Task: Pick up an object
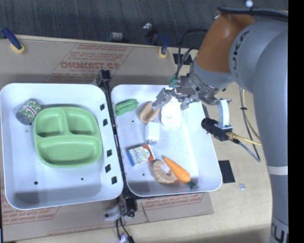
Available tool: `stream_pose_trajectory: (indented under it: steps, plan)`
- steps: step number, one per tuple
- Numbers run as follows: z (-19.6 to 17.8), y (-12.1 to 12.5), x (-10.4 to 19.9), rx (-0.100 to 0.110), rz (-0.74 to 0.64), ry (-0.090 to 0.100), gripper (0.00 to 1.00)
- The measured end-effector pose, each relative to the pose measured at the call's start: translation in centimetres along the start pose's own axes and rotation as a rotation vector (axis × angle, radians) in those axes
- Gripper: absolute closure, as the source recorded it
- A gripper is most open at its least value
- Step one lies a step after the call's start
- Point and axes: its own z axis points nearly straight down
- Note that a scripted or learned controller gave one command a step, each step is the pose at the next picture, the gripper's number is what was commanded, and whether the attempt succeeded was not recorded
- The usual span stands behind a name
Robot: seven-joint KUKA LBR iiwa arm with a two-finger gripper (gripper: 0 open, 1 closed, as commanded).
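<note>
as the gripper (168,99) hangs over the right bin (202,151), its grasp unreadable, the tan bread roll (149,112) lies just below.

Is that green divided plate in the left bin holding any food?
Empty. The green plate shows bare green compartments; a small can lies beside it, outside its rim.
</note>
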Motion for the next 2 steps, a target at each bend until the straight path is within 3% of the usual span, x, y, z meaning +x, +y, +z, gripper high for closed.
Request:
stream_pose_trajectory:
  steps: [1, 2]
  plan:
    - [-1.03, 0.04, 0.06, 0.001, -0.004, 0.001, 1.0]
    - [-1.03, 0.04, 0.06, 0.001, -0.004, 0.0, 0.0]
